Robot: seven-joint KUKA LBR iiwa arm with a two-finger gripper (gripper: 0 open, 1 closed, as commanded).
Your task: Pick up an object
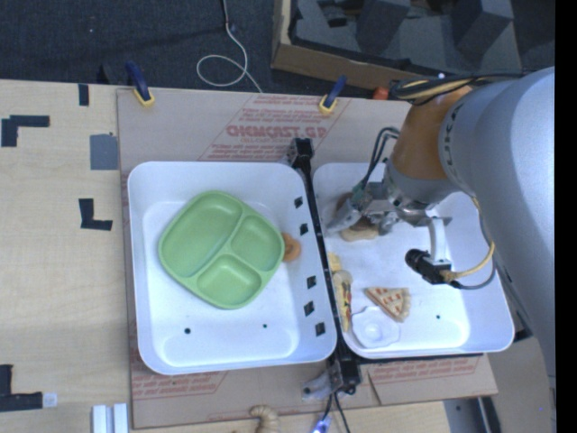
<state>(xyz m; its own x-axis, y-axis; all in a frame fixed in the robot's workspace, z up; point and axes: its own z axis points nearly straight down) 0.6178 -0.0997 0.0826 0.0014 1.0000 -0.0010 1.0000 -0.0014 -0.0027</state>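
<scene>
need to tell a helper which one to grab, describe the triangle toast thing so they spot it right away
Look in the right-hand bin, the one the arm reaches into. Near its front edge lies the triangular slice, tan with reddish specks. Unlike the round white piece just below it and the long yellowish item on its left, it has straight sides and a point.

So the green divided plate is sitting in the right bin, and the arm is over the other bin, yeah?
Not quite. The camera view shows the green plate in the left bin. The arm is over the other bin, the right one.
</scene>
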